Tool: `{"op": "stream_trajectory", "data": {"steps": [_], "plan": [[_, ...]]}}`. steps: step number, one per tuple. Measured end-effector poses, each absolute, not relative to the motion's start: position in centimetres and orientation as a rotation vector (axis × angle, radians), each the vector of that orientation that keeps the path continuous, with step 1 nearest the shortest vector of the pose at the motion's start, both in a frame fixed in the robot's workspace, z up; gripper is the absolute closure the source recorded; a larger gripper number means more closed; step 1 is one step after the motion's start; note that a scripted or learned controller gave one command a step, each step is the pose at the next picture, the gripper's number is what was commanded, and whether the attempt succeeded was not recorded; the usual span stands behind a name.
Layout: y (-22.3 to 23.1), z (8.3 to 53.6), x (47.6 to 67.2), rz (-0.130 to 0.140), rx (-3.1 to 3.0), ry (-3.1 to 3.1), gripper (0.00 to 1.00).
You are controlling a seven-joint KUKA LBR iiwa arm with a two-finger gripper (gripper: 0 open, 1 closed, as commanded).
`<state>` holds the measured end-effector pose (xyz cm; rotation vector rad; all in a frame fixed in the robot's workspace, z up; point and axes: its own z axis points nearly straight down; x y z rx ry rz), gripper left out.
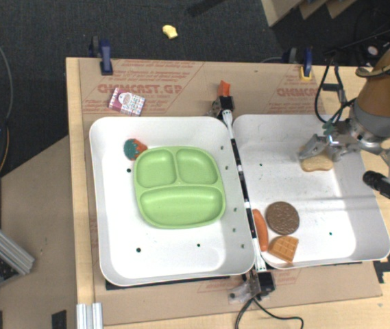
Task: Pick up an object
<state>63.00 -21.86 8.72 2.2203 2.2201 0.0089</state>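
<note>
My gripper (324, 149) hangs over the upper part of the right bin (345, 204), open, with nothing between its fingers. A flat tan biscuit piece (316, 164) lies on the bin floor just below and slightly left of the fingertips. In the bin's lower left corner sit a round brown cookie (282, 217), an orange waffle square (283, 248) and a long orange carrot-like piece (260, 229) along the left wall.
The left bin (112, 204) holds a green divided plate (178, 186) and a small red-and-green item (135, 148) at its upper left. A pink packet (126, 101) lies on the cardboard behind the bins. Clips (224, 103) join the bins at the centre divider.
</note>
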Motion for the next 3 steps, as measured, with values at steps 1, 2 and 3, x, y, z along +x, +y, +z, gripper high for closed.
{"op": "stream_trajectory", "data": {"steps": [1,2,3], "plan": [[-15.9,8.5,61.8,0.000,2.218,2.228,0.00],[-19.8,8.5,64.1,0.002,2.219,2.216,0.00],[-19.6,9.6,64.1,0.003,2.216,2.217,1.00]]}}
